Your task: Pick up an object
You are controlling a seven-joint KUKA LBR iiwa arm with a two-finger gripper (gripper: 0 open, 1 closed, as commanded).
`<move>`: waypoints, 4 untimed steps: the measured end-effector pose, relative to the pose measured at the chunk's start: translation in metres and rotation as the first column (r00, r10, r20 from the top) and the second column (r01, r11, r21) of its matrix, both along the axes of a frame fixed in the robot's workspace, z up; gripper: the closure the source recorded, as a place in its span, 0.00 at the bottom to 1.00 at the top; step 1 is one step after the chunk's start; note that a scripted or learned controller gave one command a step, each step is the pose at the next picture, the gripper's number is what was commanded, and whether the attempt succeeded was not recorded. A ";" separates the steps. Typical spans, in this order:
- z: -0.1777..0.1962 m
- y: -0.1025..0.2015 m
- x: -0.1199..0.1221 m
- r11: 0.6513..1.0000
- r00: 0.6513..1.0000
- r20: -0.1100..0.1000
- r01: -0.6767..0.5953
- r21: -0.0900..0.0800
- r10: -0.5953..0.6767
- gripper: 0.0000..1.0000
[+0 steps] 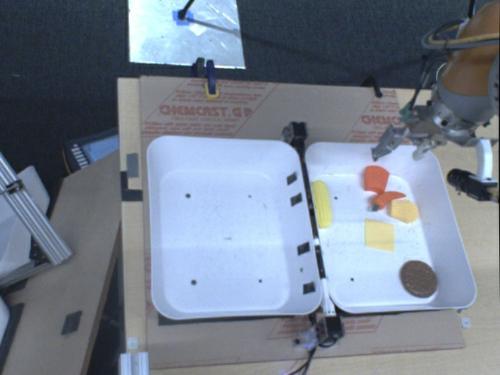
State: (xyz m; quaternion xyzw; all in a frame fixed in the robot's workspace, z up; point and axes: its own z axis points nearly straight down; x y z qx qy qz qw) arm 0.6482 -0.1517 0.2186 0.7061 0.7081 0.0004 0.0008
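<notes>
Tool hovering, nothing held.
My tool (405, 141), fingers apart, sits above the right white bin's (445, 209) far rim; orange plastic piece (376, 179) lies just nearer-left.

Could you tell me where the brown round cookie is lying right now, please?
The brown round cookie lies in the right bin, near its front right corner, just below and right of the yellow square slice.
</notes>
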 end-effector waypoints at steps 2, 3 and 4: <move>0.188 -0.059 -0.062 1.000 1.000 0.008 0.007 -0.006 -0.007 0.00; 0.250 -0.055 -0.076 1.000 1.000 0.008 -0.001 -0.003 0.001 0.00; 0.309 -0.054 -0.074 1.000 1.000 0.008 -0.002 -0.003 0.002 0.00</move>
